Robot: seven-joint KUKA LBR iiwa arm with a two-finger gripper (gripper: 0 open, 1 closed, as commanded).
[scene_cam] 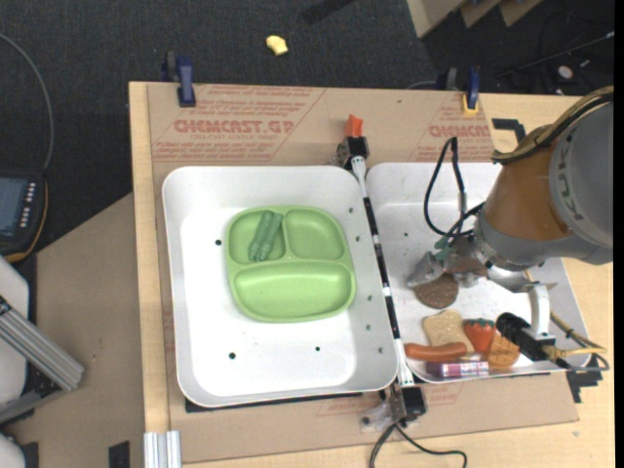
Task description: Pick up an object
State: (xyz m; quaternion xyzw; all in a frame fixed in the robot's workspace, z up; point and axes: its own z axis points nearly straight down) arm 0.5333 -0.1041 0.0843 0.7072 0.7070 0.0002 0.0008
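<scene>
My gripper [441,266] hangs low in the right bin [409,195], right over the upper edge of a round brown patty [437,291]. Whether it touches the patty is unclear. In front of the patty lie a slice of toast [445,327], a red sausage [434,351], a red pepper-like piece [480,337], an orange piece [504,353] and a small pink stick [456,368]. They are bunched in the bin's near right corner.
The left bin [195,300] holds a green divided plate [291,291] with a green bean pod [263,235] in its far left compartment. The arm's orange band and grey body cover the right bin's far right part. A ridge divides the two bins.
</scene>
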